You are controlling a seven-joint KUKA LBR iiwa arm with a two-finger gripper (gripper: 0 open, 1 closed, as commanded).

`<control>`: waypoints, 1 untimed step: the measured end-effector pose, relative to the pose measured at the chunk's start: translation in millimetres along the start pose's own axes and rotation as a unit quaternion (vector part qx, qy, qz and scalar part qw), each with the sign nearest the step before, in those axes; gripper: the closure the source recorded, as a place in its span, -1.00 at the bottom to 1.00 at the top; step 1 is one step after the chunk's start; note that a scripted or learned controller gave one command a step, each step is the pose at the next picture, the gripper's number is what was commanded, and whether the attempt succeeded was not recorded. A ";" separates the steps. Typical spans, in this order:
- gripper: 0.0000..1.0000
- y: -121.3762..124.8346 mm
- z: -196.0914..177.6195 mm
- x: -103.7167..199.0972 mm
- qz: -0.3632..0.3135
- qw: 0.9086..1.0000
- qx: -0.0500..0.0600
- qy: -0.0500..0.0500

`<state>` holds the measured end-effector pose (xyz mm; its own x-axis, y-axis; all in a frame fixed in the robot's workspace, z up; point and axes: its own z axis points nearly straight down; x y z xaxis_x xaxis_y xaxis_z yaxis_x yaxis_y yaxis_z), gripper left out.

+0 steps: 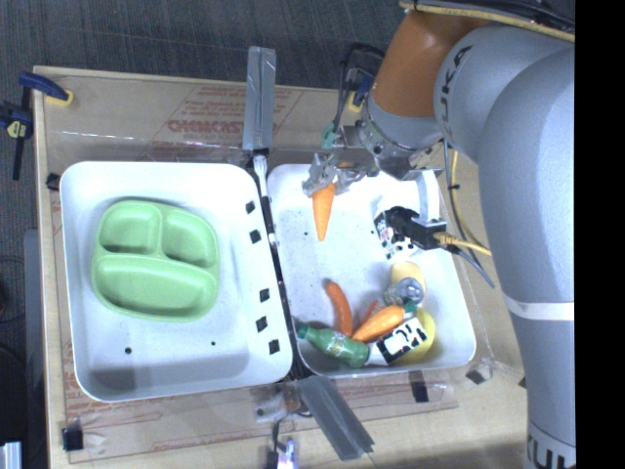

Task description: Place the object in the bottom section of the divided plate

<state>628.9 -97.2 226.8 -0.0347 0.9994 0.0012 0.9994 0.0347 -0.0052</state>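
Observation:
A green divided plate (156,257) lies in the left bin (88,360), with two small sections at its far side and one wide section (151,289) at its near side. Over the far left part of the right bin (459,291), my gripper (326,178) is shut on the thick end of an orange carrot (321,213). The carrot hangs point down, above the bin floor. It is well to the right of the plate, beyond the divider between the bins.
At the near end of the right bin lie a small orange carrot (339,306), another carrot (379,322), a green bottle (335,343), a yellow item with a black-and-white label (410,338) and a yellow-and-silver piece (405,283). Black clips (264,296) line the divider.

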 end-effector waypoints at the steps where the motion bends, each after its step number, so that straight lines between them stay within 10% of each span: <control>1: 1.00 -32.3 36.2 68.3 0.025 1.000 0.000 -0.001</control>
<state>594.1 -30.1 190.8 0.0152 0.9999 -0.0005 0.9999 -0.0152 -0.0054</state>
